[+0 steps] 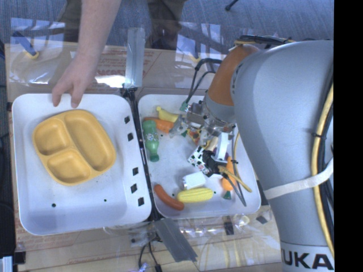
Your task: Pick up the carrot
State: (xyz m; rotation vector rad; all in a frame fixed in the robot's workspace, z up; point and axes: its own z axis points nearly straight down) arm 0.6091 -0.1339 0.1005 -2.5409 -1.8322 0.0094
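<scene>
Gripper (199, 130) above carrot (163, 126)

bench (170, 61), left bin (22, 208), right bin (170, 211)

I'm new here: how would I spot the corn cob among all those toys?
Look in the right bin, along its near edge. The corn cob lies flat there, between a reddish sausage and the arm; it is the only pale yellow, bumpy piece.

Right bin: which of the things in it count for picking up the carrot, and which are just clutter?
Job:
carrot, near the bin's upper left
gripper, low over the bin's middle

Lying about:
green bottle
banana
corn cob
sausage
white block
yellow divided plate, left bin
person's hand, on left bin's rim
</scene>
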